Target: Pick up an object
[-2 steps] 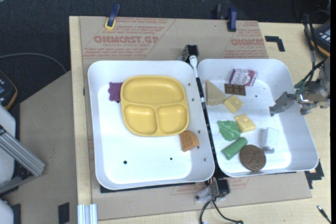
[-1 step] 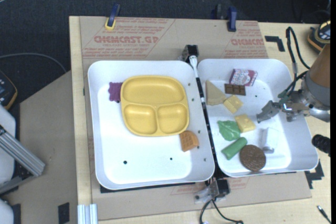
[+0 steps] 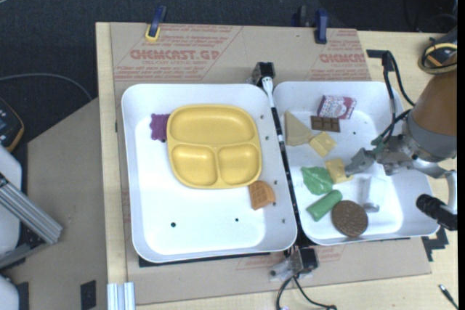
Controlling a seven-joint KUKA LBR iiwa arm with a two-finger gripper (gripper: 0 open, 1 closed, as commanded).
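A cardboard-topped bench (image 3: 218, 47) on dark carpet carries two white bins. The arm (image 3: 438, 120) leans in over the right bin (image 3: 378, 94), its wrist cut off at the frame edge. Whether the gripper (image 3: 365, 189) is spread or pressed together cannot be told; its fingers blur against the white. Just left of it lie a yellow piece (image 3: 336, 170), green pieces (image 3: 317, 179) and a brown disc (image 3: 349, 218).

purple item (image 3: 158, 126) half under yellow tray (image 3: 214, 144)
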